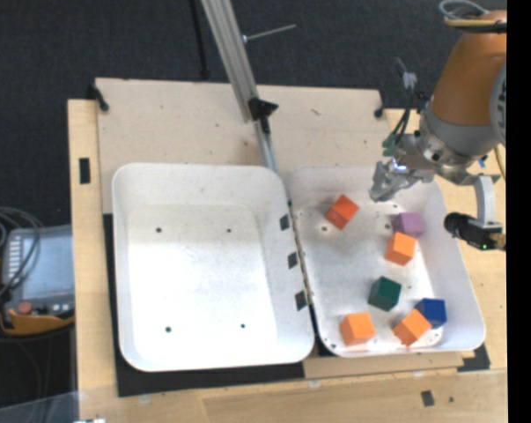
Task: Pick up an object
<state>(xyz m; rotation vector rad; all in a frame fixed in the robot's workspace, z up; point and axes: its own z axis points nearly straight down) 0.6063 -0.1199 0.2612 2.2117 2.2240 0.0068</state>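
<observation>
Jaws' (387, 189) state unclear; orange block (342, 211) and purple block (409, 224) sit nearby.

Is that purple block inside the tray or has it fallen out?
Inside. The purple block rests on the floor of the right tray, near its far right side, just above an orange block.

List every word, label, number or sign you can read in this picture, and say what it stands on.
No text can be read anywhere in this view.
The grey device at the left edge has a panel, but any marks on it are too blurred to read.
The blocks in the right bin, such as the purple block, bear no visible lettering.
</observation>
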